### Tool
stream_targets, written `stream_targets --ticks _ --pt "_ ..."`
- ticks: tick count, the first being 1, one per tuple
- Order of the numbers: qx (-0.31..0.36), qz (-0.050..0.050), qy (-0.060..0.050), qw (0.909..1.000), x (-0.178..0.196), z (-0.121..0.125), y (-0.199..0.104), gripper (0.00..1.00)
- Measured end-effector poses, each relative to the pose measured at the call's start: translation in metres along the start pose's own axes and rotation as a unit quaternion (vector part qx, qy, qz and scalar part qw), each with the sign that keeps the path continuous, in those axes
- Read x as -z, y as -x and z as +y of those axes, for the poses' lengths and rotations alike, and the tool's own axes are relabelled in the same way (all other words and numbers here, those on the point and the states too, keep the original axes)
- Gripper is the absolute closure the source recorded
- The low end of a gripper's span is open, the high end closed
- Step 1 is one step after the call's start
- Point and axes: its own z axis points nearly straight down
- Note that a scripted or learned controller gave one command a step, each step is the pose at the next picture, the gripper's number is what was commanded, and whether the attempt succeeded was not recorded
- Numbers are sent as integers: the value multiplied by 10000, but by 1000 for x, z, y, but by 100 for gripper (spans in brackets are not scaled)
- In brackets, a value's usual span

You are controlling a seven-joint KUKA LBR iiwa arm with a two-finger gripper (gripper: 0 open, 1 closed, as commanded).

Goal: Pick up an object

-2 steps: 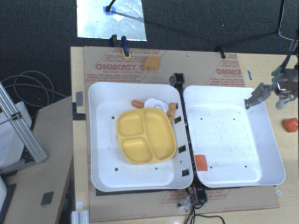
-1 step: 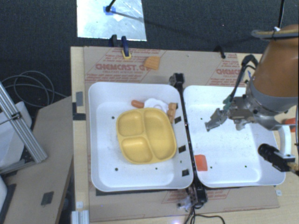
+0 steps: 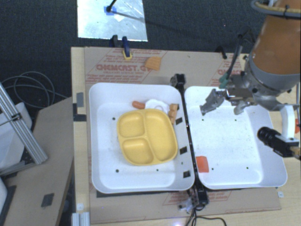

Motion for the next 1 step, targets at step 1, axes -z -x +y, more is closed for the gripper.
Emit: stream_targets --ticks 1 --pt "-69 -15 -48 10000 -41 -2 65 0"
